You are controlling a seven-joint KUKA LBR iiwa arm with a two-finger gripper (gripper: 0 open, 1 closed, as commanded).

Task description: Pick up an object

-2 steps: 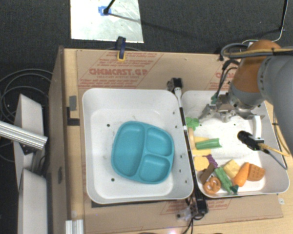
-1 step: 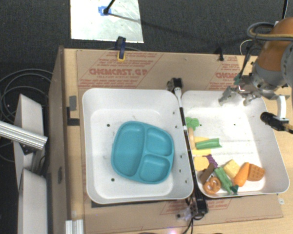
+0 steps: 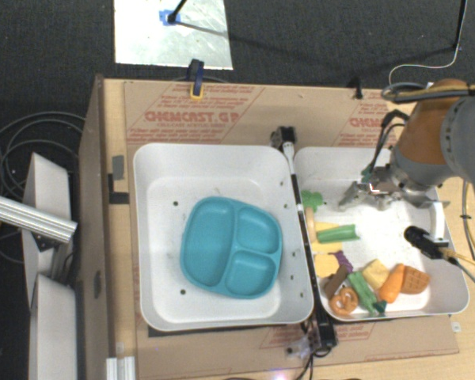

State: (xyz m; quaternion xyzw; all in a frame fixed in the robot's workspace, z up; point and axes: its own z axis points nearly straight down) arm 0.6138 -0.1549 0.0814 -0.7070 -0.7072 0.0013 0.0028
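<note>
Grey arm's gripper (image 3: 367,194) over right bin (image 3: 459,291) (spread, holding nothing), toy food (image 3: 364,279) below, teal tray (image 3: 231,246) left

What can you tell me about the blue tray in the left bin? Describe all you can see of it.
The tray is light blue with a smooth, plastic-looking surface and rounded corners. Raised ridges split it into three compartments: one large at the view's left, two smaller at the right. It lies flat, right side up, turned slightly askew, on the floor of the left bin, nearer the bin's right wall. Nothing sits in it, and the bin floor alone touches it.

Lab: cardboard-lined bench (image 3: 222,113), loose cables (image 3: 32,133)
</note>
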